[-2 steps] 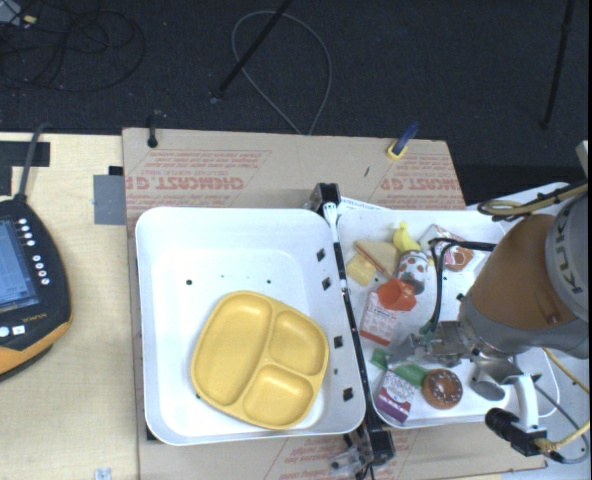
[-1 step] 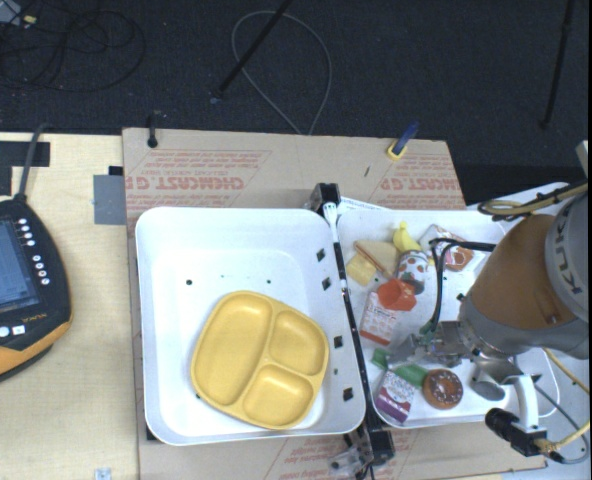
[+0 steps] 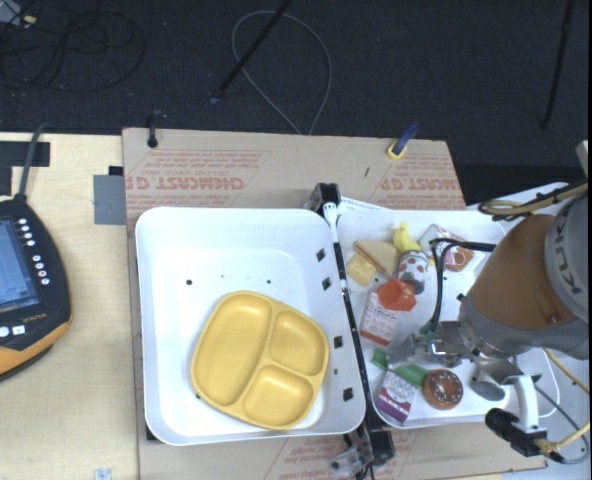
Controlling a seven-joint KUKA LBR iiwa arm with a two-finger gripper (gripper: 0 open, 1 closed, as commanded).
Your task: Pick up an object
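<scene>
Yellow divided tray (image 3: 259,359) lying flat in the left bin (image 3: 176,268), toward its near side. White right bin (image 3: 361,208) crowded with small items: a red-topped packet (image 3: 384,309) near the centre, a yellow piece (image 3: 405,238) at the far side beside a tan wedge (image 3: 368,260), a round brown doughnut-like item (image 3: 442,389) at the near edge, just beside a purple-and-white packet (image 3: 396,393) with a green bit (image 3: 386,360) above it. Reaching in from the right, grey arm with orange band (image 3: 511,278), low over the right bin's near half. Jaws (image 3: 438,346) down among the clutter, between the red-topped packet and the doughnut-like item; spread or pressed together, cannot tell, and nothing visibly pinched. Cardboard sheet (image 3: 276,168) under both bins on the pale desk (image 3: 56,408). Handheld control pendant (image 3: 11,288) with lit screen at the left edge. Dark floor (image 3: 426,48) and loose cables (image 3: 276,48) beyond.
</scene>
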